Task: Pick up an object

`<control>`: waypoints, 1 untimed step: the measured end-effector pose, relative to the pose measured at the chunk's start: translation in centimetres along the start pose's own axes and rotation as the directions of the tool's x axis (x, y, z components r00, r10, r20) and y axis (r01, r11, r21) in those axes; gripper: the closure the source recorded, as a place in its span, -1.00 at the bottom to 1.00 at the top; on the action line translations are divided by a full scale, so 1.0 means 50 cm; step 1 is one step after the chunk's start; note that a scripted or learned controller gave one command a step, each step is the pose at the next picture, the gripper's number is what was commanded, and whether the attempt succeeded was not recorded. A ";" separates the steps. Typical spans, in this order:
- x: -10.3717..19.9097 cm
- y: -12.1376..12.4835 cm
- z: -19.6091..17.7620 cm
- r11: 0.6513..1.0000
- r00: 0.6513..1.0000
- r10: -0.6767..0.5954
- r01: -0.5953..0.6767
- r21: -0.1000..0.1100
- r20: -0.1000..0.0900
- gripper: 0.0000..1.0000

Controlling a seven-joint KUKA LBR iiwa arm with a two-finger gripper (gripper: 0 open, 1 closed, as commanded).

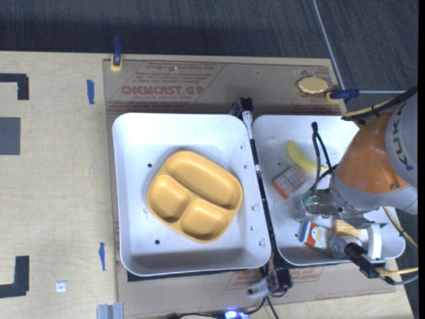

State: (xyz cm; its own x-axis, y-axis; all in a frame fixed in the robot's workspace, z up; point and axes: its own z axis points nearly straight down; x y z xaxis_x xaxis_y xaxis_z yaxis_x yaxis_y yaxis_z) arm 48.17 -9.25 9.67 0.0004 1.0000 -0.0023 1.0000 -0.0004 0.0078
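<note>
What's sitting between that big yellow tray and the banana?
In the camera view, the two bins' adjoining rims with a black divider strip lie between the yellow tray and the banana, plus bare white bin floor.

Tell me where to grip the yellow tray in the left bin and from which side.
Grip the yellow tray by its outer rim, coming straight down with one finger inside a compartment and one outside. It lies flat and wide in the left bin, probably too broad to span, and bare floor surrounds it.
</note>
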 end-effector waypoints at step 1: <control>0.000 0.000 0.000 1.000 1.000 0.000 0.000 0.000 0.000 -1.00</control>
